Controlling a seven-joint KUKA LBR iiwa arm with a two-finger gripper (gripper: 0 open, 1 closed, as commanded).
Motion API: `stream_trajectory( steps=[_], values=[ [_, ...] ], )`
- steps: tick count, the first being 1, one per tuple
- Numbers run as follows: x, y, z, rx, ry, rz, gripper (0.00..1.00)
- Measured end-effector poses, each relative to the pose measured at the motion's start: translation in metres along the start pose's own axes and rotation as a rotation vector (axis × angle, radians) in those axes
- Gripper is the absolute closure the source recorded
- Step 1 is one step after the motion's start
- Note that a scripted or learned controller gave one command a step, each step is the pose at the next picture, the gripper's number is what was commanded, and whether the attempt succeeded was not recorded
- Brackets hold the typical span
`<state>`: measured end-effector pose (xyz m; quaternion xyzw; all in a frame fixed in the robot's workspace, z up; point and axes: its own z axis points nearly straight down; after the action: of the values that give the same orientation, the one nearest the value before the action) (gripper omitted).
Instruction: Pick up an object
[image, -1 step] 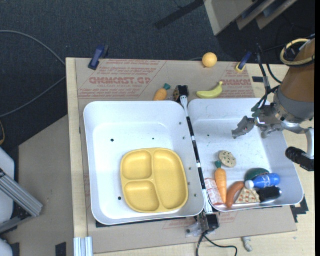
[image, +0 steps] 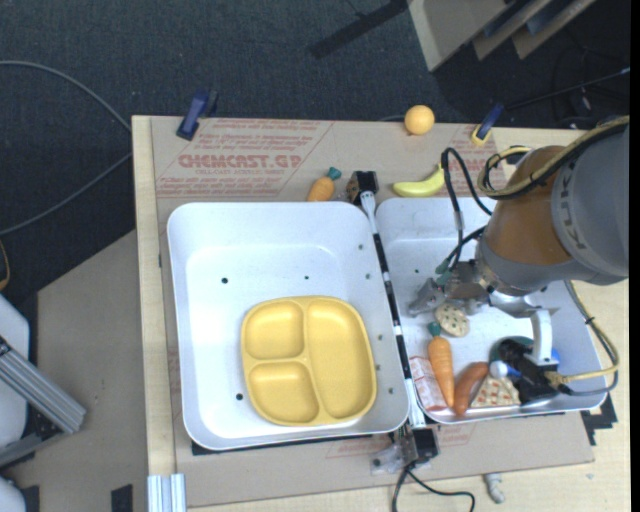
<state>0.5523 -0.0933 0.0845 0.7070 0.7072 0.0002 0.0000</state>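
Hovering low over the right shallow white bin (image: 420, 225): two-finger gripper (image: 437, 297), finger state impossible to tell. Just beneath: round speckled cookie (image: 452, 321), then orange toy carrot (image: 441, 367) and brown sausage (image: 467, 385). Resting in left white bin (image: 200, 260): yellow three-compartment plastic plate (image: 307, 358).

The table (image: 250, 160), topped with printed cardboard, carries two white bins side by side: the left bin (image: 200, 260) and the right bin (image: 410, 225). Along its far edge lie a small carrot (image: 322, 188), a banana (image: 420, 185), an orange ball (image: 420, 120) and two blue clamps (image: 194, 114).
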Motion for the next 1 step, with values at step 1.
stream_trajectory(
  steps=[1],
  values=[
    [-0.0186, -0.0497, 0.0003, 0.003, 0.000, 0.001, 0.00]
  ],
)
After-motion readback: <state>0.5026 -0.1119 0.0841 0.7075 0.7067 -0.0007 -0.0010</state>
